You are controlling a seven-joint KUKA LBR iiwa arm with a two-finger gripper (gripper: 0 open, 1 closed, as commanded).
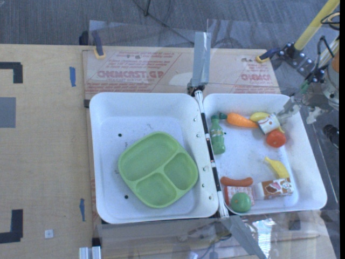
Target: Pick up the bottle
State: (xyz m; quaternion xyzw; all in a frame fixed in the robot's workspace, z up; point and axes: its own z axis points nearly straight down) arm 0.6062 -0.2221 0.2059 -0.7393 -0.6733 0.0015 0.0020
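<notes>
The green bottle (217, 135) lies in the right bin (312, 161), lengthwise along its left wall with its cap toward the back. My gripper (288, 110) hovers over the bin's back right corner, close to a small white and red carton (268, 124) and well to the right of the bottle. I see nothing held in the gripper.
The right bin also holds a carrot (241, 121), a yellow piece (259, 116), a red tomato (275, 138), a banana (277, 168), a sausage (236, 182), a green apple (240, 201) and a brown carton (277, 188). A green divided plate (158, 169) lies in the left bin (102, 144).
</notes>
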